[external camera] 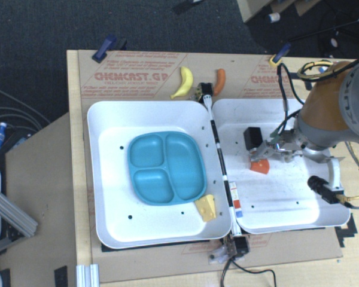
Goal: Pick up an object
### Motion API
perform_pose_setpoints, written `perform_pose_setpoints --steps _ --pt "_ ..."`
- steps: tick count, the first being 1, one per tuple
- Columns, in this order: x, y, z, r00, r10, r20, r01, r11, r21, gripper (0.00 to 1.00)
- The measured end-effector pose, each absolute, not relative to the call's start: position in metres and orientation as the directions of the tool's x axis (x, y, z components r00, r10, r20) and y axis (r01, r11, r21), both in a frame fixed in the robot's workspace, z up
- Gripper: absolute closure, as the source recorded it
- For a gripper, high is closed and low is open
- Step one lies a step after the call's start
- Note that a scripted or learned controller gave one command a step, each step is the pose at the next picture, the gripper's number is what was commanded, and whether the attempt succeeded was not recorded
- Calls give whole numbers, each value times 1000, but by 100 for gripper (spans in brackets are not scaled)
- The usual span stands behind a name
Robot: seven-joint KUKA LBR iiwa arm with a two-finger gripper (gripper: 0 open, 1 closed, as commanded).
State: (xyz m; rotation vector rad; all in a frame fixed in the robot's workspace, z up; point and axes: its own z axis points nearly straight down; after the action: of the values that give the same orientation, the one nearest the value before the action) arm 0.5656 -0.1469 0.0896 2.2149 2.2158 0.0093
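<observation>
A small red-orange object [261,167] lies on the floor of the right bin [287,211], near its left side. My gripper [257,150] hangs low over the same bin, reaching in from the right, with its tip just above and touching or nearly touching the object's upper edge. The view does not show whether the object is in its grasp. A black part of the gripper sticks out toward the back left. The grey arm with its orange band [326,103] rises at the right.
The left bin [107,130] holds a blue divided plate [167,167] and a yellow wedge [206,207] near its front right corner. A banana [183,82] and an orange sausage-shaped piece [219,81] lie on the bench behind the bins. Cables run along the right.
</observation>
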Motion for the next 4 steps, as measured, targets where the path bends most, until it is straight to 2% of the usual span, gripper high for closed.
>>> perform_pose_setpoints --steps 1,2,3,4 --pt "567 -146 101 -1 1000 -1 1000 1 16 100" --pt "566 -146 100 -1 1000 0 1000 1 13 0" --pt "567 -145 110 -1 1000 -1 1000 1 14 100" --pt "605 -66 206 -1 1000 1 1000 1 1 100"
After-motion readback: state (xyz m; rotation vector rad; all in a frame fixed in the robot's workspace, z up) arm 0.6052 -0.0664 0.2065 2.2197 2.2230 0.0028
